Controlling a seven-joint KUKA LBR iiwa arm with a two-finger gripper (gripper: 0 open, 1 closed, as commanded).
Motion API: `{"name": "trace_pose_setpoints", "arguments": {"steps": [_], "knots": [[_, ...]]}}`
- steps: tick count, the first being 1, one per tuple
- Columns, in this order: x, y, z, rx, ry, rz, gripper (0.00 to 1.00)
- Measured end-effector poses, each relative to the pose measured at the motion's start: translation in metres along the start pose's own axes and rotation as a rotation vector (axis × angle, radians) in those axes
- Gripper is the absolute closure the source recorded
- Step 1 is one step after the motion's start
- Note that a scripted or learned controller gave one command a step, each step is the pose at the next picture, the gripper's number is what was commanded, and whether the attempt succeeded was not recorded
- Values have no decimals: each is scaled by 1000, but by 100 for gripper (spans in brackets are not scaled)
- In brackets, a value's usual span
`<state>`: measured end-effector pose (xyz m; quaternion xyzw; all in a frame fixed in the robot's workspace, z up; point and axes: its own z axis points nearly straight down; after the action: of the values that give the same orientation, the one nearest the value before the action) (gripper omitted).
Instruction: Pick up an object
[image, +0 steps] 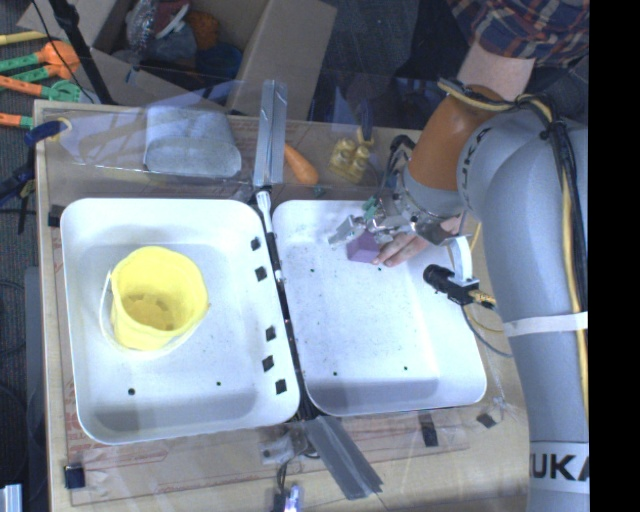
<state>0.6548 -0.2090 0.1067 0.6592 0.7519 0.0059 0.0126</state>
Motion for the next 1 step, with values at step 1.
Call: {"name": "trace_pose_setpoints", "arguments": {"steps": [1], "knots": [[2, 0, 14, 25, 11, -23, 0]]}}
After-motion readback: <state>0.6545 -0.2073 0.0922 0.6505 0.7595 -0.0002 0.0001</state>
